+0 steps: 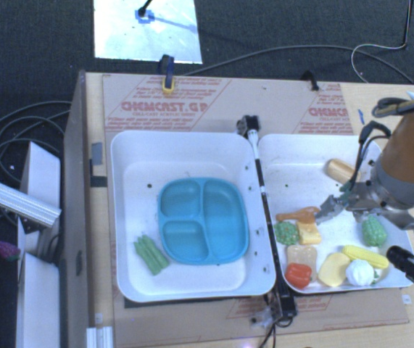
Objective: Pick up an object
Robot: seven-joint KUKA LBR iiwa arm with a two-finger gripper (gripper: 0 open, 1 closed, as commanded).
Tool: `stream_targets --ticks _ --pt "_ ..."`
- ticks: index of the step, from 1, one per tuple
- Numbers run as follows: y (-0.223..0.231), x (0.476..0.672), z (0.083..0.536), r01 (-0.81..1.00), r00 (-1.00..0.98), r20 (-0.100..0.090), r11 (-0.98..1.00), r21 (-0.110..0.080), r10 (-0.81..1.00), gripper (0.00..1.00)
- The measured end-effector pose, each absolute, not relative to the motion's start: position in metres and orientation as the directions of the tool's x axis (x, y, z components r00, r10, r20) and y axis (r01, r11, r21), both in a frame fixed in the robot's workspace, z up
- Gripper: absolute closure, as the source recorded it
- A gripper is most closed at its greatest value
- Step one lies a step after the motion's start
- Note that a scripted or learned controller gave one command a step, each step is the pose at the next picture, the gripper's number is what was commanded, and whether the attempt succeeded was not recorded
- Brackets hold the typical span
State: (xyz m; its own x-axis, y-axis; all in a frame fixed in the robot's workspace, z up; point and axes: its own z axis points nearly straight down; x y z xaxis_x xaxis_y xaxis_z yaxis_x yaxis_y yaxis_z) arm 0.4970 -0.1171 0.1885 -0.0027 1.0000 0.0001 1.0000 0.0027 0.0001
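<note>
The right bin holds several toy foods. Among them are a tan bread roll, an orange carrot, a green broccoli and a yellow cheese block. A pale toast slice, a red tomato, a yellow round piece, a white egg, a yellow banana and a green bumpy piece lie nearer the front. My gripper hangs low over the bin's middle, just right of the carrot's tip. Nothing shows held in it.
The left bin holds a blue divided plate and a green bean bundle at its front left. The arm's grey and orange body covers the right bin's far right side. A black divider runs between the bins.
</note>
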Motion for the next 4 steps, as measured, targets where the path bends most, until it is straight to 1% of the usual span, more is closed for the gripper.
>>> stream_targets --ticks 1,2,3,4 --pt "-0.106 0.526 0.13 1.0 -0.003 0.001 0.003 -0.001 1.0 0.0" --pt "-0.112 0.548 0.084 1.0 -0.002 0.0 0.002 0.0 1.0 0.0" --pt "-0.123 0.603 0.085 1.0 -0.004 -0.001 0.004 0.003 1.0 0.0" --pt "-0.1 0.559 0.084 1.0 -0.002 0.0 0.002 0.001 1.0 0.0"
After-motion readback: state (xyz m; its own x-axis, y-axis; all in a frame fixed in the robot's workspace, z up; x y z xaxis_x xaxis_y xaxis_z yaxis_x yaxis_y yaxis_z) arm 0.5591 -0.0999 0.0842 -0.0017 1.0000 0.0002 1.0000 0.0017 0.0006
